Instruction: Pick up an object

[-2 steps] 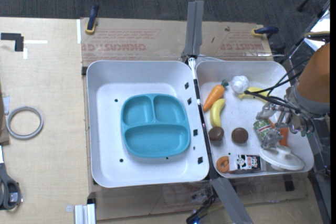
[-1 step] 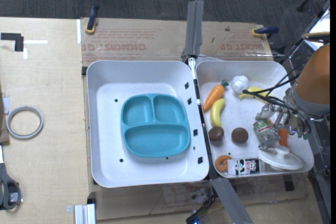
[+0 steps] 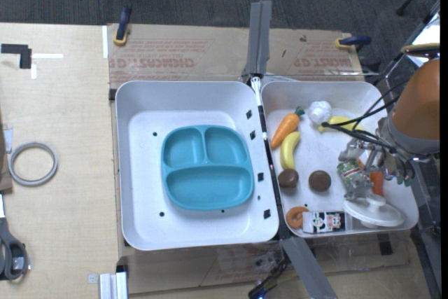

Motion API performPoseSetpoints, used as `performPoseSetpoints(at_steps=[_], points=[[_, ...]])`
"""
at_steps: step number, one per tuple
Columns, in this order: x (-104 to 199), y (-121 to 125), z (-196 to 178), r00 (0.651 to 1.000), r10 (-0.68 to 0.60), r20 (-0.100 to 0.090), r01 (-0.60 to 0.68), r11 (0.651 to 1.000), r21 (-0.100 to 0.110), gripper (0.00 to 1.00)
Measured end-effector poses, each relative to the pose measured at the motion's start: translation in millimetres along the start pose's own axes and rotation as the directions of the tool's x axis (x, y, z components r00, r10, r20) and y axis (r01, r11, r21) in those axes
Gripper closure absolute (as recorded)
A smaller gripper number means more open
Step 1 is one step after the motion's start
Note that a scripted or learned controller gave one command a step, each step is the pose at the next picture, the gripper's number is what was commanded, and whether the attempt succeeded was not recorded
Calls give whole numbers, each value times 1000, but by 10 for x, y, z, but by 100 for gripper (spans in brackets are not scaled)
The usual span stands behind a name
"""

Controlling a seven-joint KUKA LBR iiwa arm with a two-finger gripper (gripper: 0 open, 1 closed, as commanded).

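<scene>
Claw is seen low in the right bin, at its right side, among clutter; whether it is spread or closed cannot be told, and nothing can be made out as gripped. Task is judged not done: every object appears to lie in a bin, none lifted clear.

Largest to smallest:
- Worktop: carries both bins side by side, touching at the middle.
- Left bin: holds a teal divided plate, flat, roughly centred.
- Right bin: holds all the small candidates.
- White round lid or dish: just below the claw, near the bin's right wall.
- Small carton: lying flat at the near edge, an orange ring-shaped item just beside it.
- Toy carrot and banana: side by side at the bin's left, well apart from the claw.
- Crumpled white object: upper middle.
- Two brown round items: between banana and claw.

Left to do, as judged: a grasp to be confirmed, then a lift clear of the bin. Which object is targeted cannot be told; the clutter directly under the claw seems likeliest.
</scene>
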State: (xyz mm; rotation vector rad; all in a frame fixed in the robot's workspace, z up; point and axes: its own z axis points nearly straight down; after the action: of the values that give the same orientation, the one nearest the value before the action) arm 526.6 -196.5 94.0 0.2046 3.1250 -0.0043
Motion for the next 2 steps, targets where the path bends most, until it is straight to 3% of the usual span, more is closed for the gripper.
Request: performPoseSetpoints(at_steps=[1,2], points=[[52,84,-5,994,113,1,-113,994,0,0],[414,96,-51,950,311,22,-311,950,-4,0]])
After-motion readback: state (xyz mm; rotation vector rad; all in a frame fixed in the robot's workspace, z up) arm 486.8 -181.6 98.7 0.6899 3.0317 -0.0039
